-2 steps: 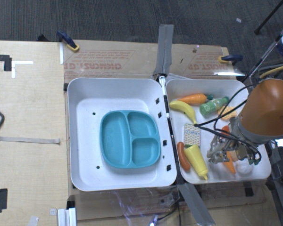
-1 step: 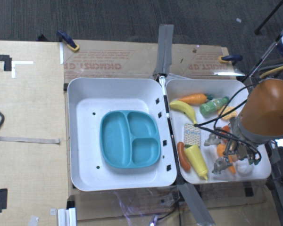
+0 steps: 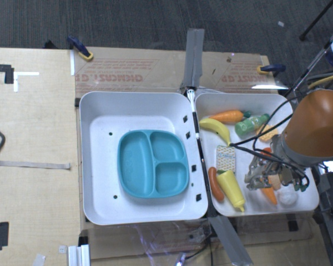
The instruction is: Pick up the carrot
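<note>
Well apart: carrot (image 3: 226,116), end effector (image 3: 265,177)

The gripper (image 3: 262,177) hangs low in the right bin (image 3: 250,208) — a yellow bottle (image 3: 232,188) just left of it, the carrot (image 3: 226,116) well beyond, by the banana (image 3: 216,128).

The three-compartment plastic plate (image 3: 154,164) is teal against the glossy white left bin (image 3: 94,148). In the white right bin (image 3: 305,205) lie an orange carrot (image 3: 227,116), a yellow banana (image 3: 216,128), a translucent green bottle (image 3: 251,124), a red sausage (image 3: 215,183), a yellow squeeze bottle (image 3: 231,188) and a white packet with a fine dotted pattern (image 3: 226,159). The arm's band (image 3: 316,123) is orange. The surface (image 3: 33,204) is pale wood.
</note>
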`<action>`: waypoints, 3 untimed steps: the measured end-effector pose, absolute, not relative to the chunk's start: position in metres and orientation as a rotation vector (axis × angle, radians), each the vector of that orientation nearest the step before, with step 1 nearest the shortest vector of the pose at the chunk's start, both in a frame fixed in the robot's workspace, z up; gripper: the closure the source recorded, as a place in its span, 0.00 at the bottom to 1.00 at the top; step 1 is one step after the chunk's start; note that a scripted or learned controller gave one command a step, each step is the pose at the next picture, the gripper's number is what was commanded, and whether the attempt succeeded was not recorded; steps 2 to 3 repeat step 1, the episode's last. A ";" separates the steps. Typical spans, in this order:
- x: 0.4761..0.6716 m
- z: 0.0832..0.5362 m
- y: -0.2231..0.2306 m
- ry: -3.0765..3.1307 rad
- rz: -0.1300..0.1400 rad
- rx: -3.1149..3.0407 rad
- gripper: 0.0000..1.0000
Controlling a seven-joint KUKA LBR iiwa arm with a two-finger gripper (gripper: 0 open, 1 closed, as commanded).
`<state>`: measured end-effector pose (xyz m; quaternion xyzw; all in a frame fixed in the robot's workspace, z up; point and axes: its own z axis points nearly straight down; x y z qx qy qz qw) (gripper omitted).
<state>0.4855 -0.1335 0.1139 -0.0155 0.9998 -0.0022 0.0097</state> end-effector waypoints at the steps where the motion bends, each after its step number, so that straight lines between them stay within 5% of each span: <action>1: 0.488 0.124 -0.134 3.116 -0.009 -0.049 1.00; 3: 0.488 0.124 -0.134 3.116 -0.009 -0.049 1.00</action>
